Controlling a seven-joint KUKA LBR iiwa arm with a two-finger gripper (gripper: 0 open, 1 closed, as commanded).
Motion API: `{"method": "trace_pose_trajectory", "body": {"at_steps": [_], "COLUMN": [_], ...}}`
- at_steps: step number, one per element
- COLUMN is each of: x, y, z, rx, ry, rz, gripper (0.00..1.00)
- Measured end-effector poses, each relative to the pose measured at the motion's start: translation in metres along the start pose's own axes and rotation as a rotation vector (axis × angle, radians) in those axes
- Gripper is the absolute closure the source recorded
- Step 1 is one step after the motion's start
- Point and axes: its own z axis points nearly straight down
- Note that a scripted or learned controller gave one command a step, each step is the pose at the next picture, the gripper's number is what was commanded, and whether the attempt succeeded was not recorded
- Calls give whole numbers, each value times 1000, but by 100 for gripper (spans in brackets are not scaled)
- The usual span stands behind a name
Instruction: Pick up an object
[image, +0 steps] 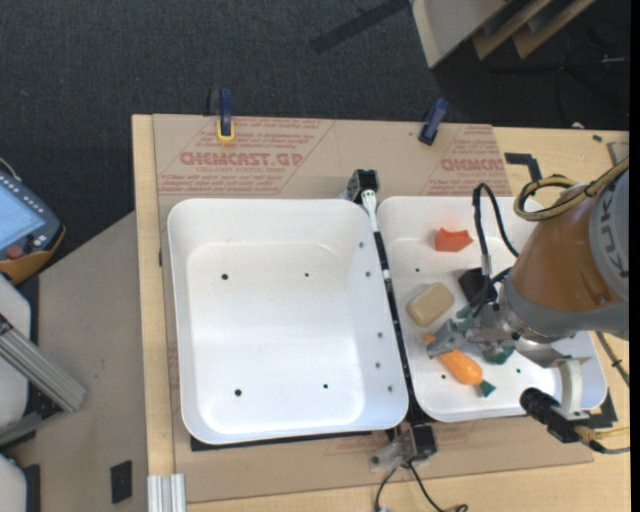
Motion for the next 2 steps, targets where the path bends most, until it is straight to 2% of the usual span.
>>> {"method": "trace_pose_trajectory", "body": {"at_steps": [1,2], "x": [1,1], "y": [25,24], "z": [21,9], "rx": [-9,-11], "ry": [-2,-3], "rz": [-3,-2], "gripper": [0,100]}}
